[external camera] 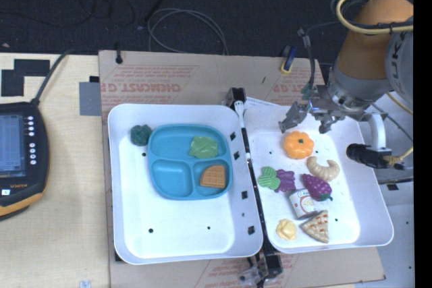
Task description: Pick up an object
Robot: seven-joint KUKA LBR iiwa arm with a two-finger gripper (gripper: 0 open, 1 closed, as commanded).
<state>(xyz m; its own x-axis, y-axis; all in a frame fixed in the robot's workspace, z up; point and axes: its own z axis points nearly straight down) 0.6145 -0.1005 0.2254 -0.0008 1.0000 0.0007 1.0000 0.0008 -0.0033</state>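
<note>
My gripper [310, 121] hangs over the back of the right bin [370, 212], open, its two dark fingers spread wide with nothing between them. Just in front of and below it lies an orange toy pumpkin [298, 144]. Further forward in the same bin are a tan croissant [322, 168], a green leafy piece [268, 178], two purple grape bunches [285, 180] [316, 186], a small can [302, 203], a pizza slice [316, 226] and a yellow piece [286, 229].
The left bin [128, 212] holds a blue divided tray [177, 175] bearing a green leaf [204, 146] and a brown waffle [214, 176]; a dark green lump [140, 135] sits beside it. A teach pendant [17, 152] lies at the far left.
</note>
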